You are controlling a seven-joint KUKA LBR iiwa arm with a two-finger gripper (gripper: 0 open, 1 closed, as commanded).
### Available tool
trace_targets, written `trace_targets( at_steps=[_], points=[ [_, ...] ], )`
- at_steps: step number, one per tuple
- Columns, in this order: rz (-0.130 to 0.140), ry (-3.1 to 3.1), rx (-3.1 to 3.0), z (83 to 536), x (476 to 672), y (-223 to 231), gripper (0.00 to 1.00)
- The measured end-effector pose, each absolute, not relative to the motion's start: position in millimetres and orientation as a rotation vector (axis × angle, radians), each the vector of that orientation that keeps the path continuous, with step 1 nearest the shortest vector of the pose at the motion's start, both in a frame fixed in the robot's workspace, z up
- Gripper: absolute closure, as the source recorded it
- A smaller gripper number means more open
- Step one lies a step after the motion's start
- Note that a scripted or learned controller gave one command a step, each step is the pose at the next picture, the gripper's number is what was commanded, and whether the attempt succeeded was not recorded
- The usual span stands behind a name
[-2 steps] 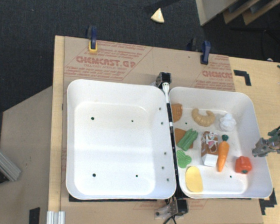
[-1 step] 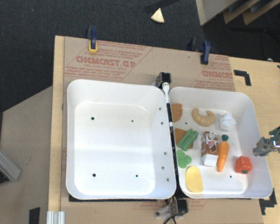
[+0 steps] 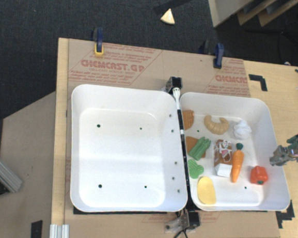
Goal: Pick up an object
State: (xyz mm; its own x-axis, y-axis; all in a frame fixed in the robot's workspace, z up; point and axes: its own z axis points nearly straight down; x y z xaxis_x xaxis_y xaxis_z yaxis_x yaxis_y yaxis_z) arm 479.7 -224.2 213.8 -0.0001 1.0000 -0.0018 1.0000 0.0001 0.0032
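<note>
The right white bin (image 3: 273, 121) holds several toy foods. Among them are a tan croissant (image 3: 217, 125), a white lump (image 3: 242, 130), a carrot (image 3: 236, 165), a red pepper (image 3: 258, 174), a yellow oval piece (image 3: 206, 191), a green vegetable (image 3: 201, 147) and a brown cake slice (image 3: 222, 152). My gripper (image 3: 285, 153) pokes in from the right, over that bin's right rim. It sits a little up and to the right of the red pepper, apart from it. Nothing shows in its grasp.
The left white bin (image 3: 125, 150) lies beside the right one, with a black clip (image 3: 174, 84) at the top of their shared edge. Both rest on a brown board (image 3: 143, 63) held by blue clamps (image 3: 98, 36). Cables (image 3: 180, 230) trail off the front edge.
</note>
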Motion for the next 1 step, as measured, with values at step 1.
trace_targets(
  at_steps=[1],
  points=[
    [0.001, 2.219, 2.22, 213.2, 479.5, -224.1, 1.0]
  ],
)
